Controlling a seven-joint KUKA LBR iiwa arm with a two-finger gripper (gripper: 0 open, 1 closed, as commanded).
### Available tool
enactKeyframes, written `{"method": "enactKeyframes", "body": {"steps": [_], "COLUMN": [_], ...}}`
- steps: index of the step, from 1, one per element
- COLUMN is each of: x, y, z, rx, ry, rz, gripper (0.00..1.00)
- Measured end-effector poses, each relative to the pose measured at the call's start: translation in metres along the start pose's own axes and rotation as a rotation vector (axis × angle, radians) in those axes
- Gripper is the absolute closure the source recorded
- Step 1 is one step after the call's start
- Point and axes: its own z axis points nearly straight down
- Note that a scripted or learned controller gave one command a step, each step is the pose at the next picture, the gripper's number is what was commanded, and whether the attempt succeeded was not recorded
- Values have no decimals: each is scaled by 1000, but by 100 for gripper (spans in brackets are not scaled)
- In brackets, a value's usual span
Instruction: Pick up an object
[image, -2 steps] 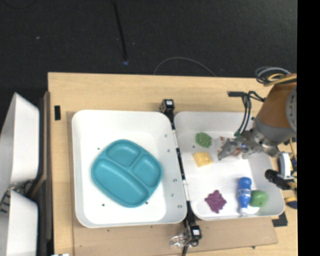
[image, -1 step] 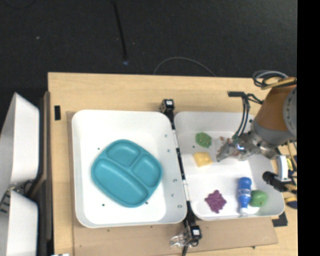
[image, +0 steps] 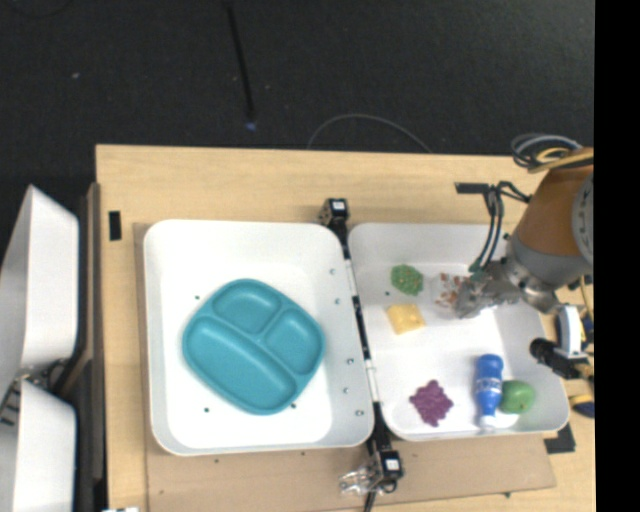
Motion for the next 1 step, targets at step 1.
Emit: {"method": "enactKeyframes", "body": {"steps": [1], "x": [5], "y": [2], "z": [-62], "rx": [-2], "ry": [2], "rz": [-8], "gripper": [100]}}
